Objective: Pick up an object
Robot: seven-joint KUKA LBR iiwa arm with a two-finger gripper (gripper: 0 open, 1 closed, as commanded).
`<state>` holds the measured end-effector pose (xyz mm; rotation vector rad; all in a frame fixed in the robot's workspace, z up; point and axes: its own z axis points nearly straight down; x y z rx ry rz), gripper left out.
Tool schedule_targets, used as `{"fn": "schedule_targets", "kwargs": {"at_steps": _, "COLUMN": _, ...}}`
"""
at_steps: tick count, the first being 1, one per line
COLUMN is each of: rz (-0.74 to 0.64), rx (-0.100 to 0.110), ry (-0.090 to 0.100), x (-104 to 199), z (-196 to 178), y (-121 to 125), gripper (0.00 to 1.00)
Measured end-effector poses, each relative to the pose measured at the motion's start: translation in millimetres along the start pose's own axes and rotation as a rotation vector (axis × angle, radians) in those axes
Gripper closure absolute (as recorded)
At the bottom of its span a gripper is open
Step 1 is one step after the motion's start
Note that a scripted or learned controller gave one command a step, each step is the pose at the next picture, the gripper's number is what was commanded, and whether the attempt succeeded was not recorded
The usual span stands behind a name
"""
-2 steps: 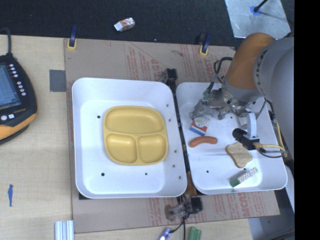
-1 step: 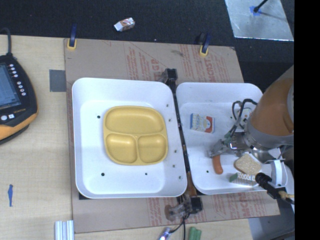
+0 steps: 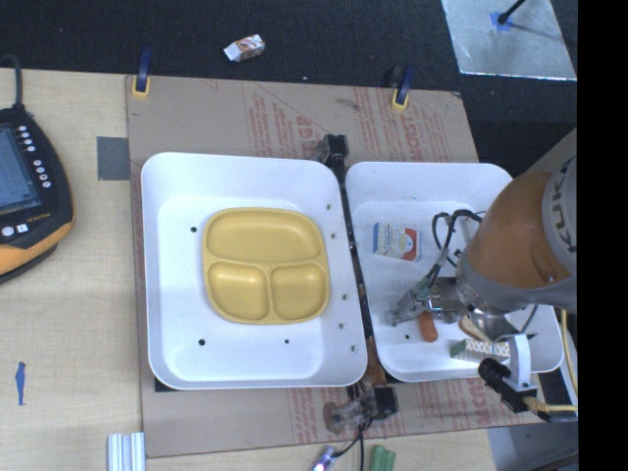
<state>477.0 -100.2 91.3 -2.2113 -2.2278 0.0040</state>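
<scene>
Down in the right bin (image 3: 392, 180), the end effector (image 3: 417, 302) hovers, grip state unclear, by a small orange piece (image 3: 429, 328): light, stiff, best pinched mid-length.

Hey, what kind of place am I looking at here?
Probably a robotics lab test bench: a grey-and-orange robot arm reaches into one of two clamped white bins, and a teach pendant lies on the wooden bench.

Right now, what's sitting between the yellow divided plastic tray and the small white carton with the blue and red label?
In the camera view, bare white floor of both bins and their adjoining rims lie between the yellow divided plastic tray and the small white carton; no loose object sits there.
</scene>
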Motion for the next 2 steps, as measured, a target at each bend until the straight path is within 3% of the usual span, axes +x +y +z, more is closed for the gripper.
{"fn": "schedule_targets", "kwargs": {"at_steps": 1, "rz": -0.005, "rx": 0.000, "ry": -0.001, "x": -1, "z": -10, "y": 1, "gripper": 1.00}}
{"fn": "schedule_targets", "kwargs": {"at_steps": 2, "rz": 0.003, "rx": -0.001, "ry": 0.001, "x": 68, "z": -101, "y": 61, "gripper": 1.00}}
